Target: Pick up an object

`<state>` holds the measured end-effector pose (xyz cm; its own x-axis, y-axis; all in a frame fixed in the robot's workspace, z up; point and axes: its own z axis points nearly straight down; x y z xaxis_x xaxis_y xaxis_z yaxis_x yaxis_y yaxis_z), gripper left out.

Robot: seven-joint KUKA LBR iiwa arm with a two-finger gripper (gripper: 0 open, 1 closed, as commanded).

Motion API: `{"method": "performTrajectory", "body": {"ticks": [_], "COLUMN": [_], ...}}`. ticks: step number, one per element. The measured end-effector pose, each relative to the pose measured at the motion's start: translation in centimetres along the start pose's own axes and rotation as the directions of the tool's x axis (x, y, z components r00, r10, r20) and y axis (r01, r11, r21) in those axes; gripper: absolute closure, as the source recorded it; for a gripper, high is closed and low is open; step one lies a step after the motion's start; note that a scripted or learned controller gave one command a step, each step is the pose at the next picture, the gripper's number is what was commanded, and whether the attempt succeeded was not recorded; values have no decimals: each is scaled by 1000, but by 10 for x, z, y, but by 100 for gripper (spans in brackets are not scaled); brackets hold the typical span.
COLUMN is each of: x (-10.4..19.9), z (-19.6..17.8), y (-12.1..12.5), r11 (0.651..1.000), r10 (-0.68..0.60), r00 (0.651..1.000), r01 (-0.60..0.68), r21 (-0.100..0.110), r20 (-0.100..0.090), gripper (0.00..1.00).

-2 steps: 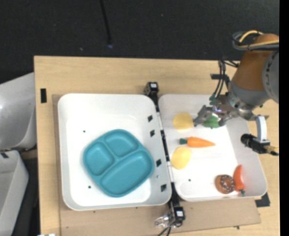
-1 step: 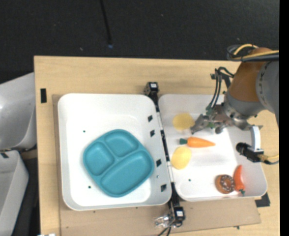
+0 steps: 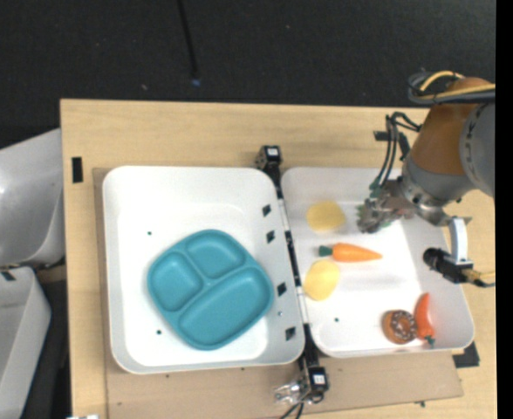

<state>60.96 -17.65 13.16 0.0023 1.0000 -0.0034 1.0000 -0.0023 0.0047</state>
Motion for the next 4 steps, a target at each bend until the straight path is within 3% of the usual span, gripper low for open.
{"method": "performTrajectory", "body": {"ticks": [2, 3, 4], "x": [-18, -20, 30], "z": [-119, -159, -162], "y": [-1, 0, -6], "r11": [1000, 1000, 1000], "r10": [-1, -4, -8], "r00": [1000, 1000, 1000], "r01": [1, 4, 8], "r21": [-3, -1, 3], "r20": [0, -1, -4], "gripper": [100, 100, 100]}}
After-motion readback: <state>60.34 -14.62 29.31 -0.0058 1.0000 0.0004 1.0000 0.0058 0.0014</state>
